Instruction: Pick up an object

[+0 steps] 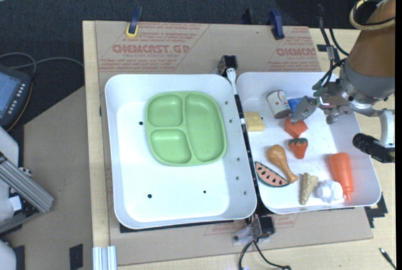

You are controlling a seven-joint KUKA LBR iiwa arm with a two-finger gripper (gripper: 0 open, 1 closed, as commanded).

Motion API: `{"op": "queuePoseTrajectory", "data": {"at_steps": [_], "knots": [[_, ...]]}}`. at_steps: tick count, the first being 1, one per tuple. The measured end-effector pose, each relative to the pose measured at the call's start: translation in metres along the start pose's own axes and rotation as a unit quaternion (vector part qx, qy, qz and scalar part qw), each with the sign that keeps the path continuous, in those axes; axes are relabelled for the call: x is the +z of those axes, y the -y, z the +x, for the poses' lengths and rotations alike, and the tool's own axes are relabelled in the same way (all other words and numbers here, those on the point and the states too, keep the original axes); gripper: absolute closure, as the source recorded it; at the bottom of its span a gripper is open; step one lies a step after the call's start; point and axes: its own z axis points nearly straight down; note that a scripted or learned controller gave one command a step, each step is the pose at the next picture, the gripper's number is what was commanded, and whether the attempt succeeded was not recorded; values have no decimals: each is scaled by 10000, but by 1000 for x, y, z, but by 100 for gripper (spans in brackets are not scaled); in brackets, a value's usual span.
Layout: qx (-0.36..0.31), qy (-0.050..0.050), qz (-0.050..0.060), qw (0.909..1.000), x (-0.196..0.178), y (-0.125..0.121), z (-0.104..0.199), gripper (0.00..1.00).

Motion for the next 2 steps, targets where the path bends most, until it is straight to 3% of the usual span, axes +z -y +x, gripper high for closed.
{"op": "queuePoseTrajectory", "data": {"at_steps": [1,2], "knots": [[-14,11,-75,10000,-8,-3,0,0],[-13,9,-54,10000,40,-10,-5,0]]}}
